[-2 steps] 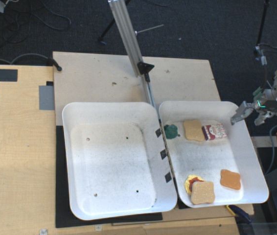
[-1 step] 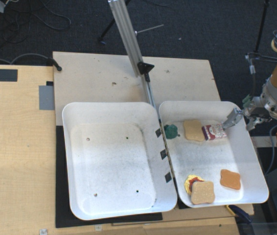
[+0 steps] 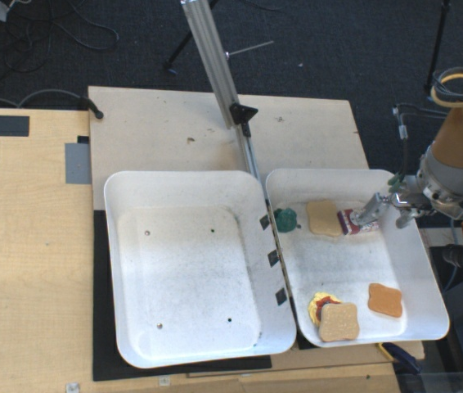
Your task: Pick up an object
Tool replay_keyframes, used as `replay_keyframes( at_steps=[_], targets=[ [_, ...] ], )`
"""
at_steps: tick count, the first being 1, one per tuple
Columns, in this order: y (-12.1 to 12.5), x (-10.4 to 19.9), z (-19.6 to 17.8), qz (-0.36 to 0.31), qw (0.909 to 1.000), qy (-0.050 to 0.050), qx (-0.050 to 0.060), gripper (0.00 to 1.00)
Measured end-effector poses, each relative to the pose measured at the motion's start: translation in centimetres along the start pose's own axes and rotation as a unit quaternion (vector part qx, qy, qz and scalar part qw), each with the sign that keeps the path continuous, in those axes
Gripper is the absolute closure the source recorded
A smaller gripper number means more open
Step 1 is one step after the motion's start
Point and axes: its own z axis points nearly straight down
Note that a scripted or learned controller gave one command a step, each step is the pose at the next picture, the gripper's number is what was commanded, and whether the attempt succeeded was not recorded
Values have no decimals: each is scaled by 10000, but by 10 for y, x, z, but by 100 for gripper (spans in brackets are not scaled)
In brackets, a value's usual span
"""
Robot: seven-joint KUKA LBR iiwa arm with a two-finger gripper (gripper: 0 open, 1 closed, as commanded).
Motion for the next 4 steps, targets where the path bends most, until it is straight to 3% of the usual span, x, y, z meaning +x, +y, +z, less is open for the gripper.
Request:
replay_keyframes(
  at_steps=[1,2,4],
  targets=[
    [0,3,65,22,10000,3,12,0],
    [1,1,51,29,10000,-8,-16,100],
    [-1,-1,-55,15,10000,-20,-53,100]
  ],
)
